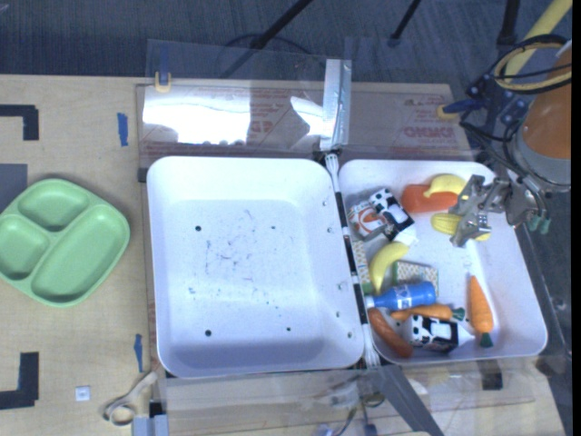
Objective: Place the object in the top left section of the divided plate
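The green divided plate [62, 242] lies on the wooden bench at the far left, outside both bins, and nothing lies in its sections. My gripper [469, 214] hangs over the upper right part of the right bin [531, 330], far from the plate. Just left of it are a yellow toy [448, 224] and an orange and yellow toy [432, 193]. Nothing can be made out in its hold.
The right bin also holds a black and white cow toy [392, 213], a banana [388, 262], a blue bottle [405, 296], a carrot [479, 307], a second cow toy [432, 331] and a red sausage [389, 334]. The left bin [245, 257] lies between plate and gripper.
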Action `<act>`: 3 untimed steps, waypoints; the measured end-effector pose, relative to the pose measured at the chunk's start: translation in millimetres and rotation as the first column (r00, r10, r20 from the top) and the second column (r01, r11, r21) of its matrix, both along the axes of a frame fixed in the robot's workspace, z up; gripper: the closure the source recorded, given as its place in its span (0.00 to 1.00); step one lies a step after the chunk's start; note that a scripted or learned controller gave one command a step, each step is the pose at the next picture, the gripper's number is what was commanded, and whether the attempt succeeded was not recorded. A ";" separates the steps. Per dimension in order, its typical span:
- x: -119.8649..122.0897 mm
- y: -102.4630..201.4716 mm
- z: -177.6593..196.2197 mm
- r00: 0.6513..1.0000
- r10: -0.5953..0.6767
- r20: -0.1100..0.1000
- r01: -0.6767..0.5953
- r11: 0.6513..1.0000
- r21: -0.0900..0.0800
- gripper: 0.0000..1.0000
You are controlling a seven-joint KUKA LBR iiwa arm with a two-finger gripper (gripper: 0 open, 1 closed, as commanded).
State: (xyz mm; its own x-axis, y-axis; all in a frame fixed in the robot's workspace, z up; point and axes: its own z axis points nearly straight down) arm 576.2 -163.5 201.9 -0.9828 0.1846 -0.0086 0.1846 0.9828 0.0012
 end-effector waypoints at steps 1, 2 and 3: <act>-20.5 56.2 -32.2 0.967 0.255 -0.005 -0.255 0.967 0.001 1.00; -14.2 136.6 -16.1 0.908 0.418 -0.001 -0.418 0.908 0.000 1.00; -24.3 209.0 -11.1 0.906 0.424 -0.004 -0.424 0.906 0.001 1.00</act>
